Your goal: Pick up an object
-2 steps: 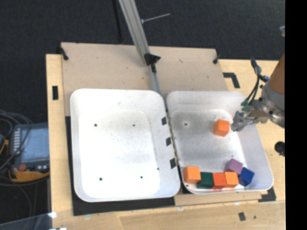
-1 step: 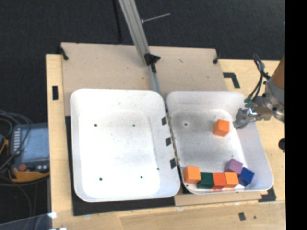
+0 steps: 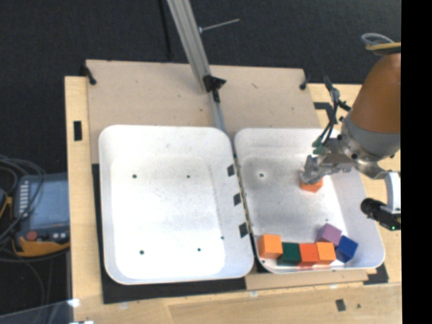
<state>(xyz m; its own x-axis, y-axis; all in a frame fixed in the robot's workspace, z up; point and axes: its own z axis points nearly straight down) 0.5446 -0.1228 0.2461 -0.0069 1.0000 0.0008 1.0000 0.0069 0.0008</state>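
Note:
In the right bin, my gripper hangs low over the right-middle of the floor. A small orange block peeks out directly beneath its tip, partly covered by it. I cannot see whether the block is touching the bin floor or is gripped. The grey arm with its orange band reaches in from the right above the bin.
Along the right bin's front wall lie several blocks: orange, green, orange, orange, blue and purple. The left bin sits alongside. A metal pole slants over the back.

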